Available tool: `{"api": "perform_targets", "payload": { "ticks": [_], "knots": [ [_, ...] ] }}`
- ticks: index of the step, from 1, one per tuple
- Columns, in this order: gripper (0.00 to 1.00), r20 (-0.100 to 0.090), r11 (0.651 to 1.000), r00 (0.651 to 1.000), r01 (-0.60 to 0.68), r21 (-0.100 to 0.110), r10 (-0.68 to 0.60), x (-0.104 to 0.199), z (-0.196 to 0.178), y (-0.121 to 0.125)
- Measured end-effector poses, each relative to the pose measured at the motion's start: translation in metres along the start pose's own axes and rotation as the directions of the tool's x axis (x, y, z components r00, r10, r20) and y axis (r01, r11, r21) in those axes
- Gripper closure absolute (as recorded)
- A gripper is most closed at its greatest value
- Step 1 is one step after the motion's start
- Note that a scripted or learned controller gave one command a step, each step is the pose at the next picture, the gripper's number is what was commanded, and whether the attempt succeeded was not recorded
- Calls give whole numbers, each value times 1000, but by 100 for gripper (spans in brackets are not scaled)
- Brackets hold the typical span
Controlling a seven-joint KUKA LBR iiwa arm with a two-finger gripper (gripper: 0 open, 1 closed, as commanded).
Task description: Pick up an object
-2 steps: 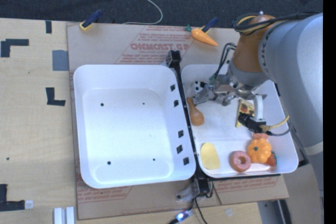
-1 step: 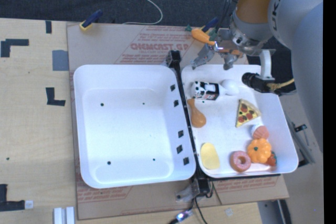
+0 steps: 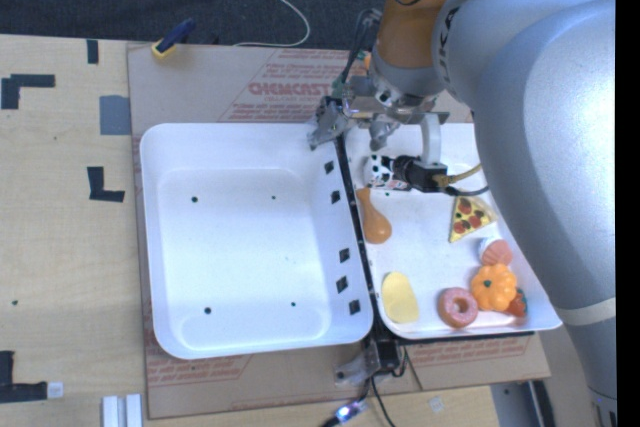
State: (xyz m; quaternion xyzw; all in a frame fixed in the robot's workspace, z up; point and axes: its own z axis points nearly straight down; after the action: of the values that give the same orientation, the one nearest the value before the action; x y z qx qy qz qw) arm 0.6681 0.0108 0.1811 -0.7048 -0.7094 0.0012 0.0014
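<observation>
Grey arm (image 3: 540,115) reaching in, gripper (image 3: 385,140) poised over the right bin's far corner; grip state impossible to read from this angle. Beneath everything, a cardboard sheet (image 3: 250,95). Off to the gripper's far side, the left bin (image 3: 240,245): smooth white plastic. Under the gripper, the right bin (image 3: 430,255), shallow-walled, with toys spread loosely and fair room between them. Just below the gripper, a toy drumstick (image 3: 372,220), probably light, hard, slick plastic; best taken across the narrow neck, close to the dividing wall. Well beyond it, a pumpkin (image 3: 495,287), doughnut (image 3: 458,307) and yellow oval piece (image 3: 399,297). Nearer, a flat pizza slice (image 3: 470,215), likely awkward to pinch.
</observation>
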Motion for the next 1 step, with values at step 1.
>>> {"api": "perform_targets", "payload": {
  "ticks": [1],
  "knots": [
    [100, 1, 1000, 1000, -2, -1, 2, -3, -13, 0]
  ]
}}
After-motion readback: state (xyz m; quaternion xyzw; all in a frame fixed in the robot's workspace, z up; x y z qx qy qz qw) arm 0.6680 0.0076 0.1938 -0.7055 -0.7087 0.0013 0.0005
